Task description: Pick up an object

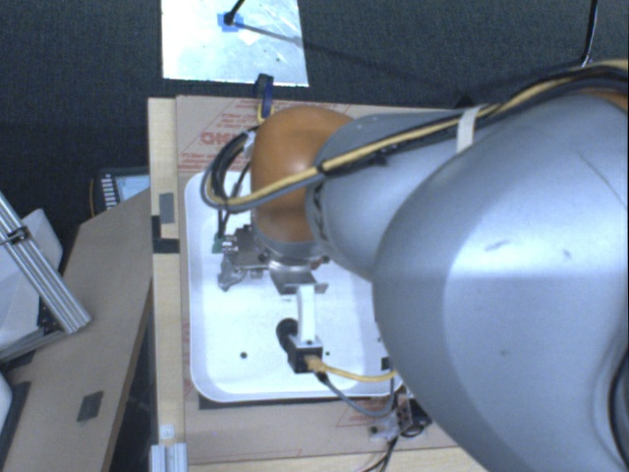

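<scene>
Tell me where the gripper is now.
In the camera view, the gripper sits just below the orange band, over the white bin, close to the bin's left wall.

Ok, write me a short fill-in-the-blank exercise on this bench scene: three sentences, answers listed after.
1. The arm reaches in from the view's ____ side.
2. Its band above the wrist is coloured ____.
3. The wrist hangs over a shallow bin coloured ____.
Missing words: right, orange, white.
</scene>
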You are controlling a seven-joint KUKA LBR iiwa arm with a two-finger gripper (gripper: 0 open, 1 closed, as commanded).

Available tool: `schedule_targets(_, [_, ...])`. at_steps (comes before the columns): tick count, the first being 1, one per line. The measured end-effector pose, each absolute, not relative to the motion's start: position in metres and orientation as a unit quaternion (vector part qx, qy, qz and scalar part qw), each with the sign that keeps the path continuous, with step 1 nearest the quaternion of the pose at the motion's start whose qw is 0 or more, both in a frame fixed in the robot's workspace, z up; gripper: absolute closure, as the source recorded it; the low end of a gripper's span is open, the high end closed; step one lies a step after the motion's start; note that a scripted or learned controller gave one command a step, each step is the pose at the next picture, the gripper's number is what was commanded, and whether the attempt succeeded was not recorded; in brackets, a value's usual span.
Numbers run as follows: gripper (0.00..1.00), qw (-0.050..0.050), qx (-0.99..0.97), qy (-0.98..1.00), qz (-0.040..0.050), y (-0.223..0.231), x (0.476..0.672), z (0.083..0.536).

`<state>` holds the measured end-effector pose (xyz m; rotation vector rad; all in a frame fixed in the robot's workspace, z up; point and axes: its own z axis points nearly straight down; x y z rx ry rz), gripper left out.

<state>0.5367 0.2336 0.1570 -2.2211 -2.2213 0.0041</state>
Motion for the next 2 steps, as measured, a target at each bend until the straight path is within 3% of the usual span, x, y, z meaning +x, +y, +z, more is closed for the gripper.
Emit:
schedule_targets(1, [0.00,-0.007,-0.708,-0.706,-0.0091,0.176,0.619,0.431])
schedule_targets(2, [0.00,-0.004,-0.711,-0.704,-0.0019,0.054,0.621,0.476])
